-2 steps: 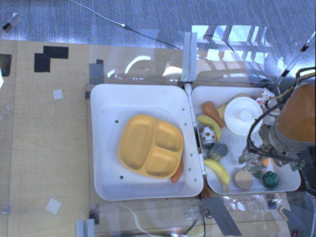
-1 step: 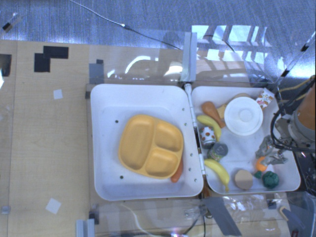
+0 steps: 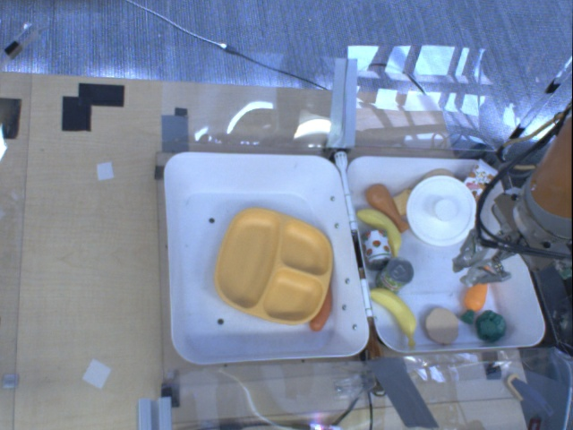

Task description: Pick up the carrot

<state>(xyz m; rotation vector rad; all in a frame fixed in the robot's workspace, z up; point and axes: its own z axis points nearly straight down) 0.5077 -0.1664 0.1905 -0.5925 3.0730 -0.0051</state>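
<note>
The tool is hanging in the right bin, near its right edge, directly above the carrot; whether its fingers are open or closed cannot be told. The carrot is lying near the bin's front right corner, just beside a green broccoli piece. A good grasp is probably needing a straight descent with the fingers straddling the carrot alone. Counted here: one carrot, two bananas, one white bowl. The left bin is carrying one yellow divided plate.
</note>
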